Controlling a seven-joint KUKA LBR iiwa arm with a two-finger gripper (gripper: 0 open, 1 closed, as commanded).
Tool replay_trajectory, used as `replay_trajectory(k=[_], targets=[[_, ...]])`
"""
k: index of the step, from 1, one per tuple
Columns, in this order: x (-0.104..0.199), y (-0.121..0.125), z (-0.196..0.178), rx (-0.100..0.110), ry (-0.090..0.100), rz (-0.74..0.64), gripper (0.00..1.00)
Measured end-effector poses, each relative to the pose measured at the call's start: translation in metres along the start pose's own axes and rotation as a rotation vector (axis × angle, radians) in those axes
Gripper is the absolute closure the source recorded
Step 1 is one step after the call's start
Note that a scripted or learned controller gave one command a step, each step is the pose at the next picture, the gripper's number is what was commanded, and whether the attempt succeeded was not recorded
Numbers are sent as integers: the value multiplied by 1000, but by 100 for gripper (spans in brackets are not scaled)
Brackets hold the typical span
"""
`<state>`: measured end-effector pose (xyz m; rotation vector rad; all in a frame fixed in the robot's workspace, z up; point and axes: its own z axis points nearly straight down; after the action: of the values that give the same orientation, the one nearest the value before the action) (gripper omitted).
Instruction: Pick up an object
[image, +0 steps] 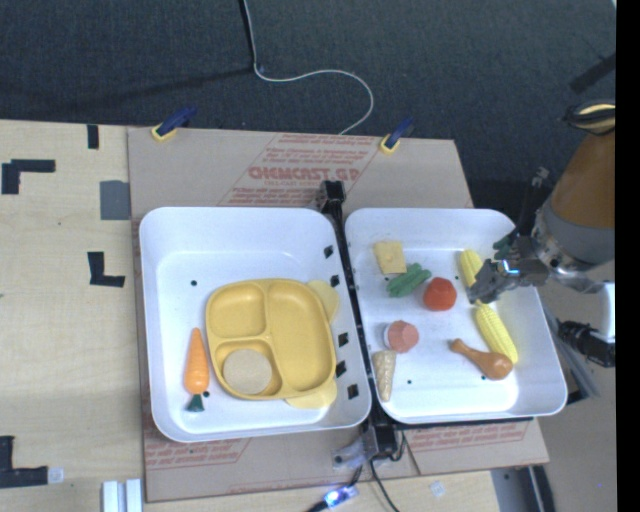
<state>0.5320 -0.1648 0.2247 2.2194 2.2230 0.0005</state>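
The arm (590, 200) was cut off by the right edge. The claw (488, 282) was too dark and small for its opening to be judged. A pale yellow piece (310, 396) was largely hidden beneath the yellow tray (272, 335).

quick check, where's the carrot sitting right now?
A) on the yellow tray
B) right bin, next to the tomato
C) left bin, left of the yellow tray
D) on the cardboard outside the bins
C: the carrot lies on the floor of the left bin, just left of the yellow tray, not on it.
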Motion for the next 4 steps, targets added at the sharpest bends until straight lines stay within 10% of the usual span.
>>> replay_trajectory(k=[4], targets=[[178, -11, -6, 2, 1, -4, 100]])
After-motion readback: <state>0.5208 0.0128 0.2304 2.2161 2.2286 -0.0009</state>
